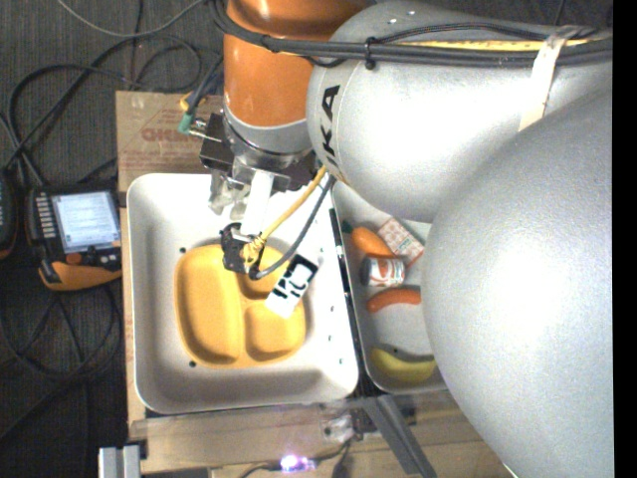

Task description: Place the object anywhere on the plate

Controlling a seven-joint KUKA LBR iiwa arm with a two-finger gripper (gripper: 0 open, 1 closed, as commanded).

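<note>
A small white-and-black packet [294,285] lies on the right edge of the yellow plate [214,307], in the left bin [149,267]. The claw [227,195] hangs just past the plate's upper edge, apart from the packet; whether it is wide or narrow cannot be told. The right bin [370,374] holds a can [383,270], a banana [403,364] and a carrot [368,239].

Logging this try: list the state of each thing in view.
yellow plate: flat in the left bin
tool: over the left bin, beside the yellow plate
can: on its side in the right bin
banana: lying in the right bin, partly behind the arm
handheld screen: lit
</note>
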